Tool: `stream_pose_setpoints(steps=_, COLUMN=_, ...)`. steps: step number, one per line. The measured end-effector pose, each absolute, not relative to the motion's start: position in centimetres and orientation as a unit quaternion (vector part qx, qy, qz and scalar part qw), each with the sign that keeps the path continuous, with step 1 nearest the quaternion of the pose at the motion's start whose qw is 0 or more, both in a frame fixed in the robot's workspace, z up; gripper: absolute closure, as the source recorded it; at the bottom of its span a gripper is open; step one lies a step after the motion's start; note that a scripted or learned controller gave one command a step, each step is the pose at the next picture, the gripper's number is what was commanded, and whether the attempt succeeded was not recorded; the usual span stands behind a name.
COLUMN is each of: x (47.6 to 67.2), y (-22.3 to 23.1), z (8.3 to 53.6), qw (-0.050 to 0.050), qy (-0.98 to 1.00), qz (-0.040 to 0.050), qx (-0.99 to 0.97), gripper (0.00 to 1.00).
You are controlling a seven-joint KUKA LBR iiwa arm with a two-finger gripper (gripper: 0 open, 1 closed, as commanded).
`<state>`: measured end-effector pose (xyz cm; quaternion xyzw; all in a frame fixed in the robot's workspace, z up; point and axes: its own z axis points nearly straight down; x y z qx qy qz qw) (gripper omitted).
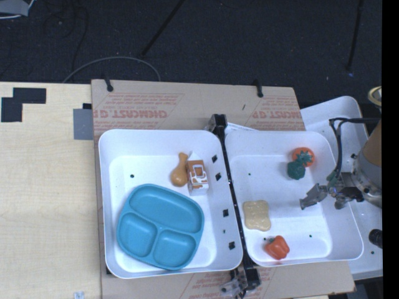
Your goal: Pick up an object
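— Where do we stand with the claw?

— Our gripper (313, 199) hangs over the right side of the right bin (324, 245), its dark fingers pointing toward the view's left. It carries nothing that we can see; whether it is spread or drawn together we cannot tell, the tip being small and dark.

— What lies closest?

— We judge the teal lump (297, 170) nearest, up and slightly left of the claw, touching an orange-red rounded toy (303, 156) just beyond it. The pair's long axis runs roughly up and down the view. The pale yellow flat piece (256, 215) lies left and a little lower, blobby and thin, likely hard to pinch. The red pepper-like toy (277, 247) sits near the bin's lower wall, chunky and glossy.

— And the other bin?

— In the left bin (107, 167) we see a blue divided plate (161, 226), smooth plastic, a tan drumstick-shaped toy (180, 170) and a small orange-and-white box (197, 176) touching it. All are well apart from the claw.
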<state>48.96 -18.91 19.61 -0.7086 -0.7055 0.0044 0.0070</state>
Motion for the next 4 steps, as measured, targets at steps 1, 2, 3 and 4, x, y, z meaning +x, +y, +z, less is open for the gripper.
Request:
stream_pose_setpoints(steps=1, x=49.3, y=-18.9, z=20.3, qw=0.002, qy=-0.707, qz=0.0007, qx=-0.707, gripper=0.0)
stream_pose_setpoints(steps=2, x=49.5, y=-18.7, z=16.1, qw=0.003, qy=-0.707, qz=0.001, qx=-0.707, gripper=0.0)
stream_pose_setpoints(steps=3, x=48.5, y=-18.4, z=11.0, qw=0.003, qy=-0.707, qz=0.0011, qx=-0.707, gripper=0.0)
stream_pose_setpoints(steps=4, x=48.5, y=-18.3, z=8.7, qw=0.002, qy=-0.707, qz=0.0007, qx=-0.707, gripper=0.0)
